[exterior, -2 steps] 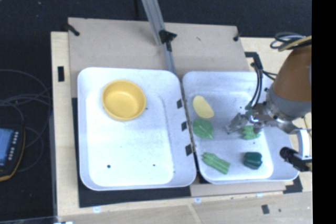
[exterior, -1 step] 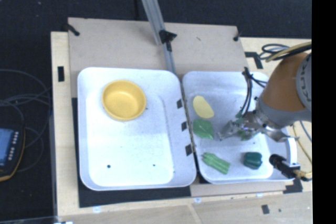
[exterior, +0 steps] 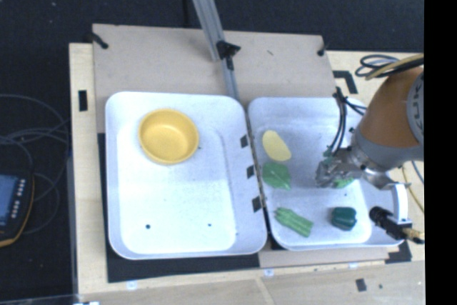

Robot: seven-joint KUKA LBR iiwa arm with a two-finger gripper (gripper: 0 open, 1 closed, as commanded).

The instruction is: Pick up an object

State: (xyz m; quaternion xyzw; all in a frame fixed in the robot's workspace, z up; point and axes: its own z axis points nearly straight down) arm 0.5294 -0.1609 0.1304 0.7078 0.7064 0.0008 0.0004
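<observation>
The right bin [exterior: 300,118] holds a pale yellow oval piece [exterior: 275,146], a green block [exterior: 275,176], a ribbed light green piece [exterior: 294,221] and a dark green object [exterior: 343,218]. My gripper [exterior: 333,175] hangs low over the right part of this bin, reaching in from the right under the orange wrist band. A bit of light green shows right beside its tips, and I cannot tell whether that is gripped. The dark green object lies just below the gripper, apart from it.
A yellow bowl [exterior: 169,136] sits in the upper left of the left bin [exterior: 178,225]. A grey metal pole [exterior: 203,3] slants down to the ridge between the bins. Black cables [exterior: 341,118] hang by the arm.
</observation>
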